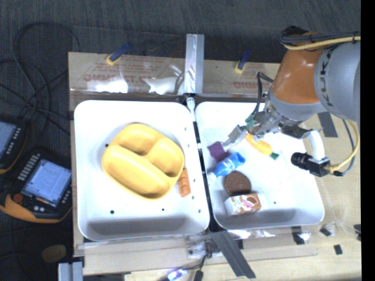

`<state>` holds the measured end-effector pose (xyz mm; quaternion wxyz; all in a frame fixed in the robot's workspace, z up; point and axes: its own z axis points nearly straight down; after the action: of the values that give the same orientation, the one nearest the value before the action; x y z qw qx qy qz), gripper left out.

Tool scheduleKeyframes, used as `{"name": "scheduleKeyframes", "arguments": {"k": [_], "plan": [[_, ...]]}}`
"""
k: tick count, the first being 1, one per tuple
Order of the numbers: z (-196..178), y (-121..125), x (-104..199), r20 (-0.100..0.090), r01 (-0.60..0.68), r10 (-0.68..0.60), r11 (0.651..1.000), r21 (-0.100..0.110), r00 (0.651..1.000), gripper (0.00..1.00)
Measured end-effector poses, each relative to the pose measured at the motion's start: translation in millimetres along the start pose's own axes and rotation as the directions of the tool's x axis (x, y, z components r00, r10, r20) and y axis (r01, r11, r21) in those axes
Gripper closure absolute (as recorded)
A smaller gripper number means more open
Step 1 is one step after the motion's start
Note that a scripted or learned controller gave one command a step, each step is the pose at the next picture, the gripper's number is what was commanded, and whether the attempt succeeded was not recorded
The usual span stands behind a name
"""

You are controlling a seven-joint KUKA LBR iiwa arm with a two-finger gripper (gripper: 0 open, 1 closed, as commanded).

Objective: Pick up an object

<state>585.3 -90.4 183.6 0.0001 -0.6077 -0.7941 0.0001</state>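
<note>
**Arm Over Right Bin, Contents Unlifted**

Dark carpet surrounds the bench (343, 215), with black cables trailing across the floor at upper left and an orange-edged pendant (36, 183) lying at far left.

Nearest the camera, along the front wall of the right bin (293, 215), a small cup (242, 204) with a pink-and-white label lies on its side. Just behind it, touching or nearly so, sits a brown disc (237, 182). A blue object (229, 164) lies just behind the disc, and a purple block (217, 151) rests beside the bin's left wall, close to the blue object. Further right, a yellow-and-orange piece (262, 146) lies on the bin floor, apart from that cluster.

In the left bin (94, 215), a large yellow shape (143, 158) (two rounded lobes on a broader base) occupies the centre. An orange carrot (184, 183) lies at its right edge, near the dividing wall.

Above the right bin's rear half hangs the gripper (243, 132), its grey fingers (234, 136) pointing down-left toward the purple block. Whether they are spread or pressed together cannot be told from this view; no item is seen between them. The arm (328, 81), grey with an orange band, enters from the right.

At the far side, a sheet of clear plastic (135, 75) is clipped across the board behind both bins.
</note>
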Motion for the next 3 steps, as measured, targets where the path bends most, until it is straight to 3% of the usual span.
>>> {"name": "scheduleKeyframes", "arguments": {"k": [1, 2, 3], "plan": [[92.2, 26.4, -55.5, 0.008, -0.027, 0.027, 1.0, -0.014, 1.0, 0.0], [82.6, 27.3, -53.8, 0.004, -0.026, 0.026, 1.0, -0.014, 1.0, 1.0], [82.7, 27.3, -53.8, 0.004, -0.026, 0.026, 1.0, -0.013, 1.0, 0.0]]}}
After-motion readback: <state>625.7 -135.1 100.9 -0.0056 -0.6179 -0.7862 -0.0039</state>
